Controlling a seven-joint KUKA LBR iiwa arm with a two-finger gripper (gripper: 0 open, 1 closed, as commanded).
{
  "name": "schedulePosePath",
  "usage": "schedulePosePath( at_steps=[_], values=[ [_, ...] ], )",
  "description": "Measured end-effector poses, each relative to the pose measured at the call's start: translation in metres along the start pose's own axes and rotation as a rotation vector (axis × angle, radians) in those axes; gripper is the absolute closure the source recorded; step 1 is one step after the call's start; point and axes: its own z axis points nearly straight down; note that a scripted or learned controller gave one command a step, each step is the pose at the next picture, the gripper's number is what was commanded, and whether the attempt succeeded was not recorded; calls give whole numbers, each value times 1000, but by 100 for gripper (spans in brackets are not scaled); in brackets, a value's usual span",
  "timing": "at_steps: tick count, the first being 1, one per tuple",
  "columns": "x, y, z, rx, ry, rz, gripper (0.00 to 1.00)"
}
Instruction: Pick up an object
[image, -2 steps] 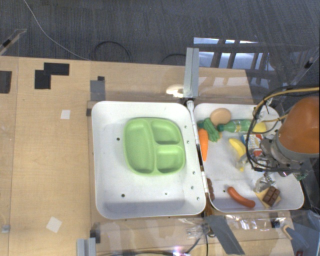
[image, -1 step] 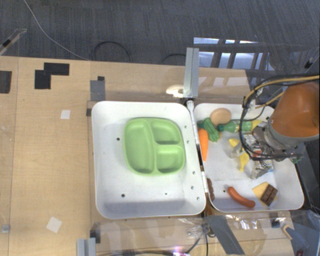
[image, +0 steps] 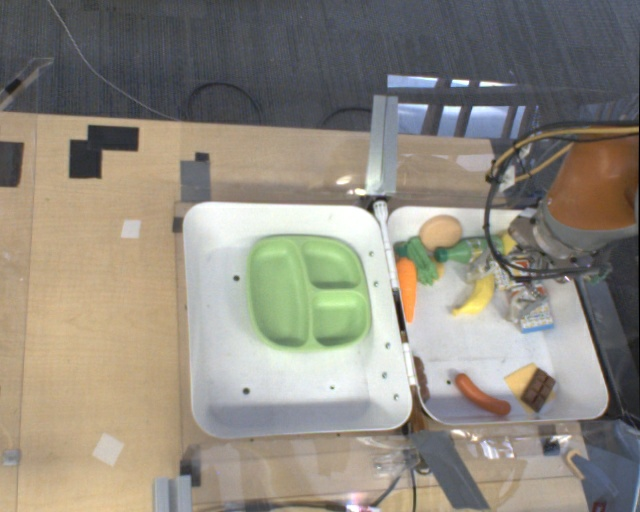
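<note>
Two white bins lay side by side: the left bin (image: 215, 390) held a smooth green tray (image: 307, 291) with open floor all around it, while the right bin (image: 580, 385) held a carrot (image: 406, 283), sausage (image: 483, 394), banana (image: 476, 296) and egg (image: 439, 232), with bare floor mid-bin. The gripper (image: 522, 290) hung by the banana near the far right rim; whether it was spread or pinching could not be told.

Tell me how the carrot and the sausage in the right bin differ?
The carrot is orange with a green leafy top; the sausage is reddish brown. The carrot lies along the bin's left wall at the far end, while the sausage lies near the front edge. Both are long toy foods.
</note>
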Motion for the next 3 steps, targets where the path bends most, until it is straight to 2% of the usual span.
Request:
schedulePosePath(
  at_steps=[1, 2, 3],
  values=[
    [15, 46, -2, 0, 1, -50, 0],
    [-38, 97, -3, 5, -1, -51, 0],
    [-46, 95, -2, 2, 2, 221, 0]
  ],
)
